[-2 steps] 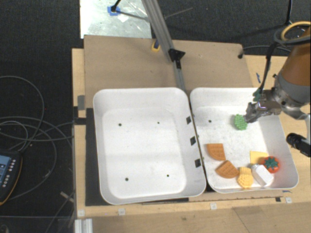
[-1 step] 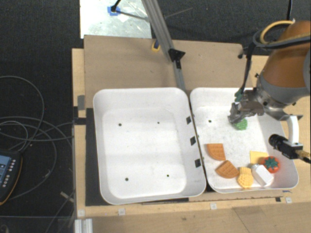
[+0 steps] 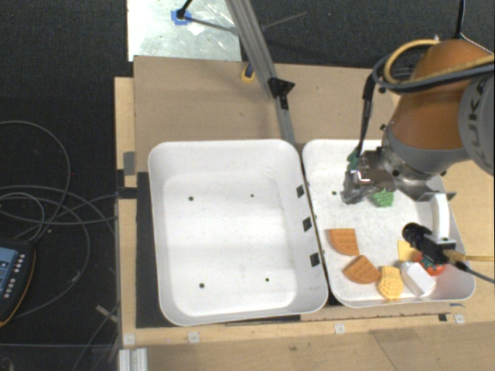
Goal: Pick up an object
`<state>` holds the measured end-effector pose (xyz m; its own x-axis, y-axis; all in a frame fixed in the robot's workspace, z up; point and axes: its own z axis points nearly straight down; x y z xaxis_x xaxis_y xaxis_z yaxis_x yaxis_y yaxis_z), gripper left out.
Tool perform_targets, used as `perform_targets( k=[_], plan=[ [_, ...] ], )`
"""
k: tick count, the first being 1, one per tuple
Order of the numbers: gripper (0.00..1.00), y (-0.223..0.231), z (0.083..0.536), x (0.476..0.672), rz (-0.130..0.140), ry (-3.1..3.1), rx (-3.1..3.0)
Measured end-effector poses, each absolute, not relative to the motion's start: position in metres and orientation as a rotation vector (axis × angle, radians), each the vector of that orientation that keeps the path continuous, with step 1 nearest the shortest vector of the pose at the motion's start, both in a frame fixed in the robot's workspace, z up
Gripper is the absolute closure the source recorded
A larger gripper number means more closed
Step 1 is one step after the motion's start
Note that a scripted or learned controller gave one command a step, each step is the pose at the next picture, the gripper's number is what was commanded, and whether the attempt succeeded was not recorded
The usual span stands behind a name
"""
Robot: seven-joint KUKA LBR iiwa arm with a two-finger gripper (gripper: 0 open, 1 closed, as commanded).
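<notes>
Here's the green piece (image 3: 383, 199), lying in the far half of the right bin (image 3: 325, 161), roughly midway between its left and right walls, and partly tucked under the robot's wrist, so its full outline is hard to read. Just beside it, on its left, sits the gripper (image 3: 353, 188), low over the bin floor; from this slant I cannot tell whether it is open or closed, and nothing can be seen held in it. The arm (image 3: 441, 91) comes in from the right and covers the bin's far right corner. Now toward the near edge: an orange wedge (image 3: 345, 241) lies closer to the left wall, with a second orange piece (image 3: 361, 270) just beside it toward the near edge, and a yellow waffle-textured piece (image 3: 391, 284) touching that one by the near wall. Near the right corner there's a yellow block (image 3: 406, 250), half hidden, a white block (image 3: 418, 279) against the near wall, and a small red thing (image 3: 438, 268) too covered to name. Black clips (image 3: 307, 223) sit along the seam where the right bin meets the left bin (image 3: 224, 230). A slanted metal pole (image 3: 255, 37) crosses the bench (image 3: 193, 107) at the far edge and ends near that seam. Off the bench's left edge, loose cables (image 3: 46, 199) trail over the dark floor, and a handheld unit (image 3: 11, 273) is cut off by the frame.
</notes>
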<state>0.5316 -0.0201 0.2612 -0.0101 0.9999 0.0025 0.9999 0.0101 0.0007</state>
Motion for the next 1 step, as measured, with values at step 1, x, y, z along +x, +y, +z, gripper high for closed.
perform_targets(
  k=[1],
  plan=[
    [1.00, 0.0319, 0.2568, 0.5335, -0.003, -2.233, -2.209]
  ],
)
